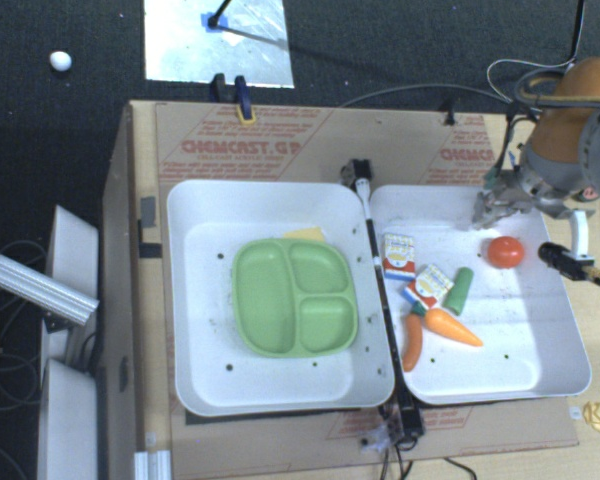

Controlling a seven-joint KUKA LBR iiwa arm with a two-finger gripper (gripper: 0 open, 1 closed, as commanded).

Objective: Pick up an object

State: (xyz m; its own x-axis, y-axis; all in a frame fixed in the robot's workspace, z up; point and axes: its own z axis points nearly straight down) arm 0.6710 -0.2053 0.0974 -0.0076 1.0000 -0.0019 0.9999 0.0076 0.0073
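Observation:
The right bin (540,368) holds a red tomato (505,252), a green cucumber (460,291), an orange carrot (450,327), a second orange vegetable (412,342) and two small printed cartons (397,253) (430,284). My gripper (492,208) hangs over the far right part of this bin, just up and left of the tomato. Nothing shows between its tips. The arm's grey and orange wrist (570,128) rises behind it at the right edge.
The left bin (205,268) carries a green divided plate (295,296) with a yellow piece (305,235) peeking out behind it. A black clip (360,173) sits where the bins meet at the back. Cables run along the right side.

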